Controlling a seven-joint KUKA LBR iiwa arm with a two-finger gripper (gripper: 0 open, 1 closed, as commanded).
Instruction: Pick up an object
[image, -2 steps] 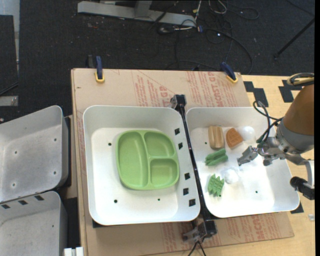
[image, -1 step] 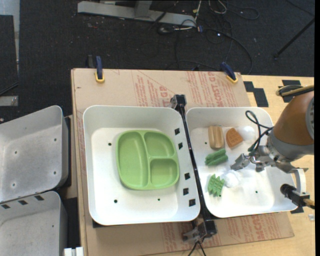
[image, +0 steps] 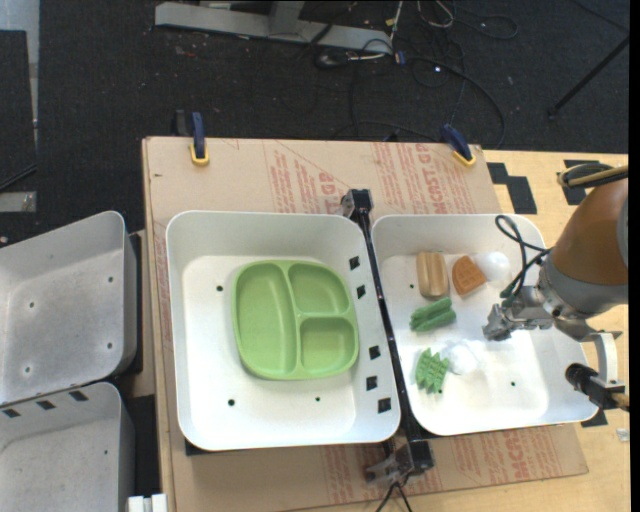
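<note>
fingers (image: 500, 328) state unclear, one green tray (image: 296, 320) left bin (image: 200, 300), six items right bin (image: 530, 400)

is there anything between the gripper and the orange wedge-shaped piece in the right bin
Nothing visible. The gripper sits over bare white floor of the right bin, and the orange wedge-shaped piece lies up and to its left across open floor. The tan block is on the wedge's far side, out of the way.
</note>
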